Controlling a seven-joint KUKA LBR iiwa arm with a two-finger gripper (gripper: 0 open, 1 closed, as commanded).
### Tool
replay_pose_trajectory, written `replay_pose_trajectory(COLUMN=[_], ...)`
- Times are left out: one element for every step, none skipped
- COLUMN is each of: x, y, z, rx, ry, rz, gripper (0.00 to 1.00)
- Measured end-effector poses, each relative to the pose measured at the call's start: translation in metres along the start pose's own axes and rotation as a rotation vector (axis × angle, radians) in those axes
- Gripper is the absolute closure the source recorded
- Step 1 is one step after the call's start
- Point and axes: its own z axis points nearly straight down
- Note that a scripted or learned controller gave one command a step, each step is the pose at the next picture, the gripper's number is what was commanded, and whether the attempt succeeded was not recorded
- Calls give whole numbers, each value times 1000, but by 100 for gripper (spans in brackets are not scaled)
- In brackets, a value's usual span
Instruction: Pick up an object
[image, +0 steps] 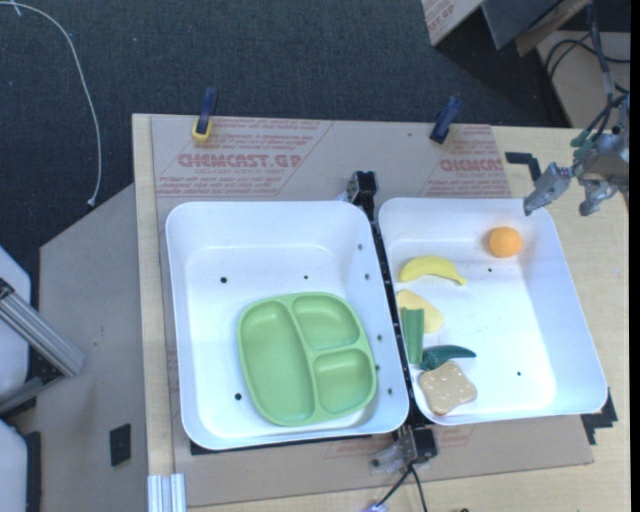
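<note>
The right bin holds several toy foods. An orange ball lies near its far right corner, and a yellow banana sits left of it. Along the left wall lie a pale yellow piece, a green stick, a dark green leaf shape and a tan cracker. My gripper hovers at the bin's far right corner, up and to the right of the ball. It is open, with nothing between its fingers.
The left bin holds a light green divided plate. A black clip joins the bins at the far edge. Blue clamps hold the cardboard bench top.
</note>
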Motion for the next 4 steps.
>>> replay_pose_trajectory(x=[0, 6, -3, -8], y=[1, -6, -2, -11], z=[-3, 49, 100, 152], rx=[-7, -6, 0, 0], ry=[-2, -2, 0, 0], rz=[-1, -2, 0, 0], gripper=[0, 0, 0, 0])
